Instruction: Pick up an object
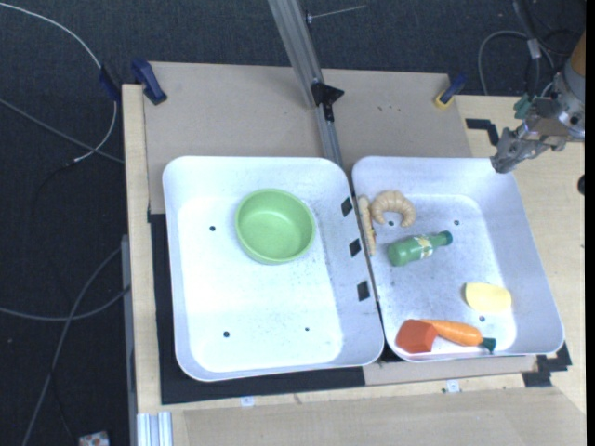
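Note:
My gripper (pixel 508 159) hangs at the far right, over the back right corner of the right bin (pixel 521 249), with nothing seen between its fingers. In that bin lie a tan croissant (pixel 392 208), a green bottle (pixel 417 247) on its side, a yellow piece (pixel 487 297), an orange carrot (pixel 457 332) and a red piece (pixel 416 336). The croissant and bottle are well to the left of and nearer than the gripper. A green bowl (pixel 274 225) stands upright in the left bin (pixel 195 323).
A slanted metal rail (pixel 297 35) runs from the top down to the gap between the bins. Blue and yellow clamps (pixel 147 80) hold the bench board at its back corners. Cables lie on the dark floor at left.

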Available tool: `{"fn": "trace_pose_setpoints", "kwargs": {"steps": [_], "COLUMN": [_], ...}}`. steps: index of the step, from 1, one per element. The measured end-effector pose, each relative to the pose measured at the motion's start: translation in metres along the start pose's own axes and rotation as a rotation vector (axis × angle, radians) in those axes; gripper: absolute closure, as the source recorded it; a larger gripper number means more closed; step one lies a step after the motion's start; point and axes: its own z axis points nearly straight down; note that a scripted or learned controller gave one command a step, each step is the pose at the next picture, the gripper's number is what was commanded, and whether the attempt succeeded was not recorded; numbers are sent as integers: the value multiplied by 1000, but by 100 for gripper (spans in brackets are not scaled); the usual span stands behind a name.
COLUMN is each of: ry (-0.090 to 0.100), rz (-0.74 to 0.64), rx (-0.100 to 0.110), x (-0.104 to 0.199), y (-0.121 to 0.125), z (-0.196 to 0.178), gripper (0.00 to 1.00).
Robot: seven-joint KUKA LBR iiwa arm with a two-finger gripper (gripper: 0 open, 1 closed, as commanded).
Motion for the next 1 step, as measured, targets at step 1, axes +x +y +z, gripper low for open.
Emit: {"fn": "trace_pose_setpoints", "kwargs": {"steps": [1], "ry": [7], "rz": [-3], "rx": [15], "x": [47], "y": [-8], "z": [-5], "gripper": [100]}}
